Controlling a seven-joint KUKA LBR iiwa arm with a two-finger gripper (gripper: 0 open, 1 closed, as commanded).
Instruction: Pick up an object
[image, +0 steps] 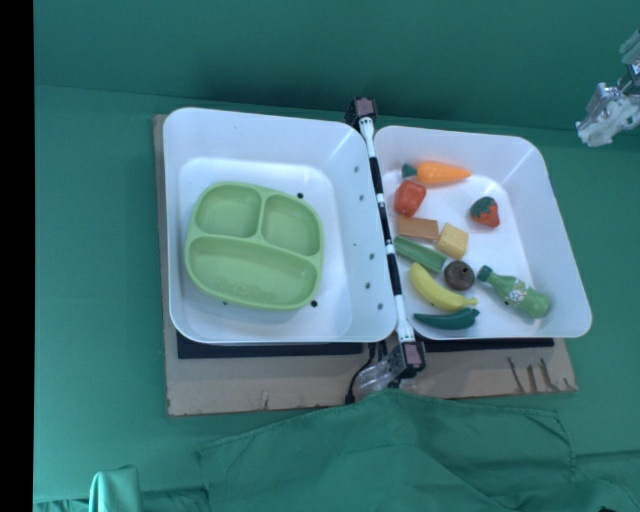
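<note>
Tool (610, 112) at the upper right edge of the view, above the green surface (100, 250), outside the bins and well apart from every object; too small and cut off at the frame edge to tell whether clenched or released. Nothing seen between its fingers.

Nearest below and to the left: right bin (545, 185), white and shallow, holding all the toy food. Along its far side, an orange carrot (440, 173) lying crosswise, green tip to the left. Just below that, a red pepper (409, 197). Toward the bin's right, a small strawberry (485, 211), apart from the rest. Mid-bin, a tan block (418, 228) just beside a yellow cheese cube (452, 240). Lower down, a green cucumber (420, 254) slanting toward a brown round piece (459, 274), the two touching or nearly so. A yellow banana (438, 290) just under them, a dark green pepper (447, 319) near the front wall, and a green bottle (515, 292) lying on its side toward the lower right.

No obstruction above the right bin; objects in its lower half crowded close together, strawberry and carrot freer.

Between the bins, a black-and-white striped bar (383, 215) running front to back. Beyond it, left bin (190, 140) with a light green divided plate (255, 245) of three compartments. Under both bins, a cardboard sheet (260, 390). At the front, folded green cloth (400, 460).
</note>
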